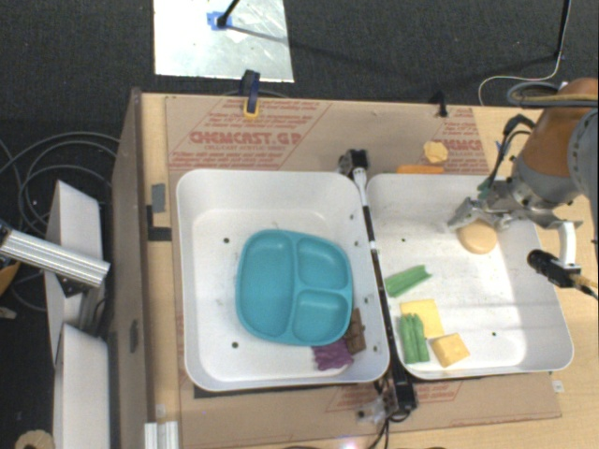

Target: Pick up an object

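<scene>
Seemingly closest to the two-finger gripper [487, 215] is a rounded tan lump like a toy bread roll or potato [478, 239], lying in the right shallow white bin [543, 344] just below the gripper; whether the fingers are spread or closed, I cannot tell. It looks like light, smooth, stiff plastic, likely to slip, so I would pinch it across its narrow middle. Nearby lie a flat green bean-like strip [406, 280], a yellow cheese-like wedge [449, 349], and, in the left white bin [201, 251], a glossy teal divided plate [294, 288].
</scene>
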